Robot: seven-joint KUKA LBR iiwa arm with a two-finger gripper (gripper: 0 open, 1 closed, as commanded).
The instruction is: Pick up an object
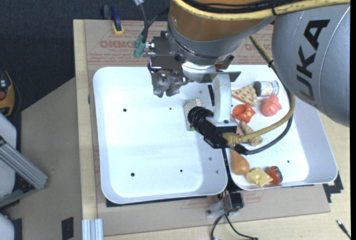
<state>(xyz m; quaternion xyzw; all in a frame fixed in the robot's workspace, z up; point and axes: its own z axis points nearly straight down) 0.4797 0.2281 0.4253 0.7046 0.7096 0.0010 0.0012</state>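
Jaws (167,84) hanging over the left bin (139,178) near frame centre, their state impossible to tell; small speckled object (194,106) just right and below them, apart; toy foods (256,105) in the right bin (311,161)

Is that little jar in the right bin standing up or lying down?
Lying down. The jar rests on its side near the right bin's far edge, cap pointing left.

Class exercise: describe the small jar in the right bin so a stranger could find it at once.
Start at the right bin, the one crowded with toy food. Near its far edge, beside the pizza slice, the small jar lies on its side, the only cylinder there, with a dark cap.
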